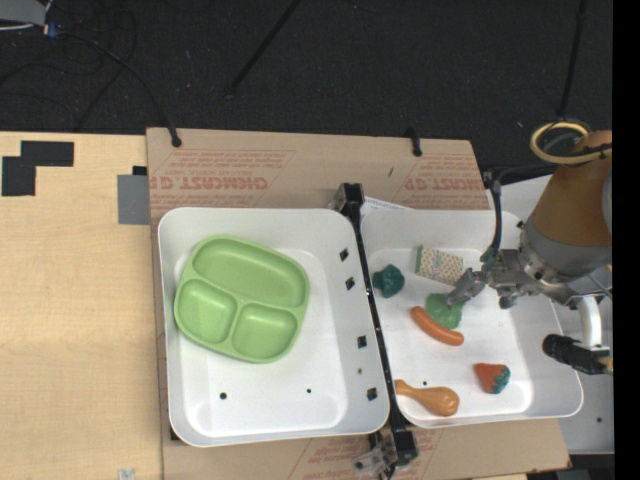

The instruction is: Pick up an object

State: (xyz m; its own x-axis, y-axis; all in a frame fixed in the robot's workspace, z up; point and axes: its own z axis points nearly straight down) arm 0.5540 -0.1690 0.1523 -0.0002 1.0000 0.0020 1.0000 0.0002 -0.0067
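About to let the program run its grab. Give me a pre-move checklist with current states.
1. Claw over the right bin: ok.
2. Claw near a target, the green toy: ok.
3. Green toy free of neighbours: not ok, the orange carrot touches it.
4. Claw open enough: cannot tell.
5. Nothing already held: cannot tell.
6. Left bin with green divided plate away from the arm's path: ok.

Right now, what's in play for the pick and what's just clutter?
In play, all in the right bin:
gripper, low beside the green toy
orange carrot
teal toy
patterned block
tan drumstick
red-and-teal toy

Clutter:
green divided plate in the left bin
cardboard sheet beneath both bins
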